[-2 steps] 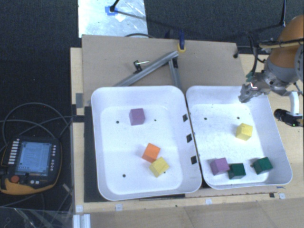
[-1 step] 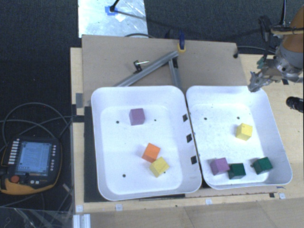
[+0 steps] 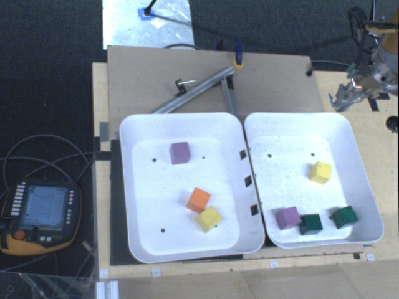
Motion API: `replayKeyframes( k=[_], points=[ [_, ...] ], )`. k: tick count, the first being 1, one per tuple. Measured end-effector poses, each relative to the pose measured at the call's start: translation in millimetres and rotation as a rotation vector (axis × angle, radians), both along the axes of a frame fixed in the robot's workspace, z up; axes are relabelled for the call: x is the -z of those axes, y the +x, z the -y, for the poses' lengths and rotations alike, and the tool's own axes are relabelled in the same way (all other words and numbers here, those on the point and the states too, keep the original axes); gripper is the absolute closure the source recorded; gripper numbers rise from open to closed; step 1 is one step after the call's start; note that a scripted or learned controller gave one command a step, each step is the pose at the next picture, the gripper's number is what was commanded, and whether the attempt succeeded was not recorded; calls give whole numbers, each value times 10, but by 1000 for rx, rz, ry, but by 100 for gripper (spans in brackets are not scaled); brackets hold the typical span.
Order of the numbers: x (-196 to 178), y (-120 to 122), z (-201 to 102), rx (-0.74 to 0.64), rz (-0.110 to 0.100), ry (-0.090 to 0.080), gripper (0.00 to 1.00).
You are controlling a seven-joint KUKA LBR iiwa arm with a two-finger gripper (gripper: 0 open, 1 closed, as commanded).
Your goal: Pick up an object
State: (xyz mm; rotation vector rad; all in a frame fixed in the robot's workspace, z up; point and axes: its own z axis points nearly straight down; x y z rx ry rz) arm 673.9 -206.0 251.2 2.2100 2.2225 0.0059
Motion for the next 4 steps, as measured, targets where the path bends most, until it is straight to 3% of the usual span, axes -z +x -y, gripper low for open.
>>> replayKeyframes(
  k=[1,4],
  points=[
    [-71,-161,-556,-4,-5,4,100],
    [200,-771,-2078,-4,-10,5,100]
  ],
)
